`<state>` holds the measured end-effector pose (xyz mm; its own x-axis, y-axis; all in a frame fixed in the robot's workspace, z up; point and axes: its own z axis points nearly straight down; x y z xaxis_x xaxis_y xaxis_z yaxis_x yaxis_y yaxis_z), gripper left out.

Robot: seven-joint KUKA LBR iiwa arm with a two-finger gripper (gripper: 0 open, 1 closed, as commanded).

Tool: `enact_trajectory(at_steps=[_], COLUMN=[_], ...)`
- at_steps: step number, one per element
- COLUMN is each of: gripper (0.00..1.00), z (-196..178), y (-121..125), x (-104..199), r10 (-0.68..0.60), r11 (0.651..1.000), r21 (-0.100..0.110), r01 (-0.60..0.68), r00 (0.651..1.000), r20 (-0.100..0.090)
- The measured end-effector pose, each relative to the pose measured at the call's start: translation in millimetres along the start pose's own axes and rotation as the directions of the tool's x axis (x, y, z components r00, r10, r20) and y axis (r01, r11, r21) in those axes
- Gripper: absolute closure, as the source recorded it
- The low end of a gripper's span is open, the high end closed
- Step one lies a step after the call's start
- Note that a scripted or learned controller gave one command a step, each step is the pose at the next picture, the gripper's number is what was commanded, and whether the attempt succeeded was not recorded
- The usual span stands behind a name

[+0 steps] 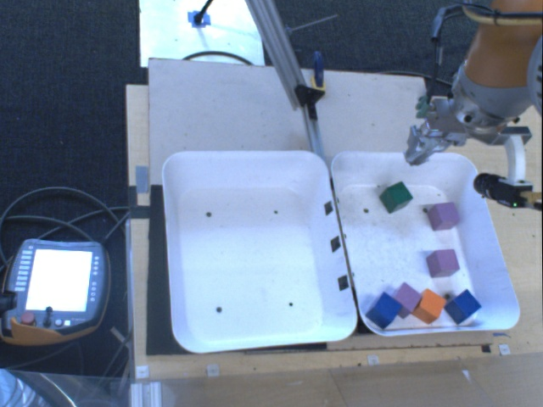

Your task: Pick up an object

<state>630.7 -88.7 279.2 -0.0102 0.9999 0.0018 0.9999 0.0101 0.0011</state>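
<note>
Dark carpet surrounds the wooden bench (254, 108) bearing two white bins (182, 253); hand (419, 153) grip unclear.

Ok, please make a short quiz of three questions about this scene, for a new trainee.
1. True or false: the gripper holds the green block.
2. How many purple blocks lie in the right bin?
3. Which block lies nearest the gripper? A) orange block B) green block C) a blue block

Key:
1. False; it hangs above the bin's far rim, nothing between its fingers.
2. Three.
3. B.
</note>
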Motion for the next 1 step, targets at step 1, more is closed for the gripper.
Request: enact_trajectory(at_steps=[1], gripper=[1.0], z=[3.8], y=[-23.7], x=[56.7], r10=[0.0], r11=[1.0], r21=[0.002], r01=[0.0], r00=[1.0], r20=[-0.001])
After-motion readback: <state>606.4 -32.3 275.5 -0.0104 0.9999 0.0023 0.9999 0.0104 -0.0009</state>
